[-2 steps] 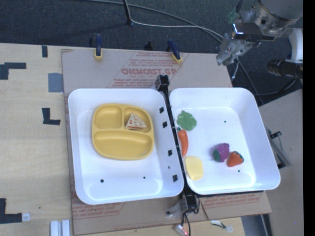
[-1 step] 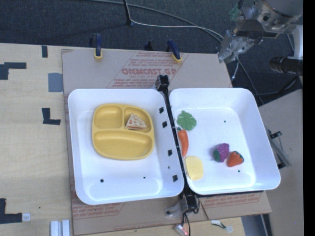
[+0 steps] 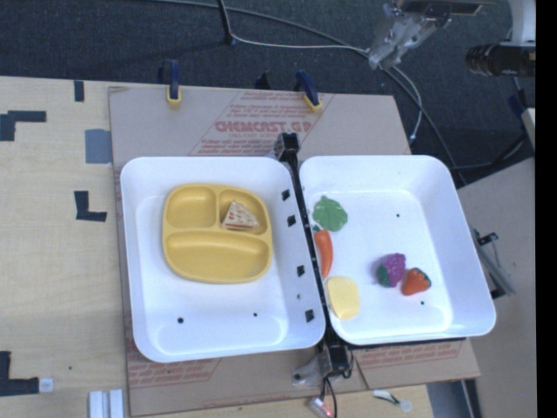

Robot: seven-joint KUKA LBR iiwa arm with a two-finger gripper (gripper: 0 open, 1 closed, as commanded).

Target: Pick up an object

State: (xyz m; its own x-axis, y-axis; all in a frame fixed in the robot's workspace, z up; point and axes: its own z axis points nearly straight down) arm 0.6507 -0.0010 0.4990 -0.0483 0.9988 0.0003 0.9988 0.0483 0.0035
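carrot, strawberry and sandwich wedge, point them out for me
carrot (image 3: 324, 252), camera view, middle of its orange body
strawberry (image 3: 415, 281), camera view, centre of the red flesh
sandwich wedge (image 3: 240, 217), camera view, middle of its top face

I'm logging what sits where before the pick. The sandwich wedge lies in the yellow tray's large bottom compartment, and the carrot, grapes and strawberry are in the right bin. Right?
Not quite. The camera view shows the sandwich in the tray's upper right compartment, not the large bottom one. The carrot, grapes and strawberry are indeed in the right bin.
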